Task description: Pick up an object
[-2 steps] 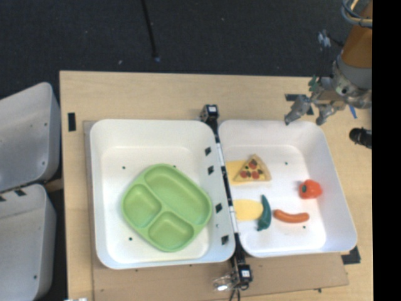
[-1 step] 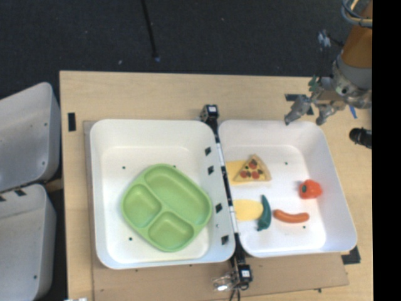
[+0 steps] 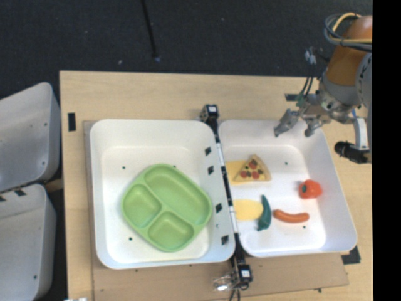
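The right bin (image 3: 313, 144) holds a pizza slice (image 3: 251, 170), a red tomato (image 3: 310, 189), a sausage (image 3: 291, 216), a green pepper (image 3: 265, 213) and a yellow piece (image 3: 246, 209). My gripper (image 3: 297, 125) hangs over the bin's far right corner, well behind the toys. Its two fingers are spread apart with nothing between them.
In the left bin (image 3: 103, 149) lies a green divided plate (image 3: 165, 207). A hinge ridge with black clips (image 3: 219, 174) separates the two bins. The wooden bench (image 3: 156, 93) surrounds them, and white chairs (image 3: 25, 143) stand at the left.
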Robot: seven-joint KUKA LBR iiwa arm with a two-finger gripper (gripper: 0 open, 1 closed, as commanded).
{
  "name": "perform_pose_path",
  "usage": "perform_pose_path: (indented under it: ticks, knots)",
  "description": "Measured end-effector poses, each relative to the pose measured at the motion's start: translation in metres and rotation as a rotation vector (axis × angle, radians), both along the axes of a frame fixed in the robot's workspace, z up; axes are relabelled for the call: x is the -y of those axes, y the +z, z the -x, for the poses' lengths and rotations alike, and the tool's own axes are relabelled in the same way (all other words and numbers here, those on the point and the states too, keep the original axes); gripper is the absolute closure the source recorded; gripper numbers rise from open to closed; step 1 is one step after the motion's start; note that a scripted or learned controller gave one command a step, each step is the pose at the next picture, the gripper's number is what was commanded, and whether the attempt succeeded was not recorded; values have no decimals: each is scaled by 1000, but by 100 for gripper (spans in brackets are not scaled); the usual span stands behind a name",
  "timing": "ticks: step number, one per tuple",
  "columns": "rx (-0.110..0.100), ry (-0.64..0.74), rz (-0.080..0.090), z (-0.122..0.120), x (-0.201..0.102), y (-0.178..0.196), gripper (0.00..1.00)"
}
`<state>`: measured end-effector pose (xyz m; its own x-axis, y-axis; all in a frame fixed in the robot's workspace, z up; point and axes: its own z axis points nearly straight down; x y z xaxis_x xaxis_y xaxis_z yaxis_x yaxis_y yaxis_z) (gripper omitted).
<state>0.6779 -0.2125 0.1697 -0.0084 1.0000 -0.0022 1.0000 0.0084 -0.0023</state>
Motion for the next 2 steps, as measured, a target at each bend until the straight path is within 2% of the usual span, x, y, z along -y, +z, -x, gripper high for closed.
perform_pose_path:
  ticks: [1, 2]
  knots:
    - [1, -2, 0, -5, 1, -61, 0]
    - [0, -1, 0, -6, 2, -67, 0]
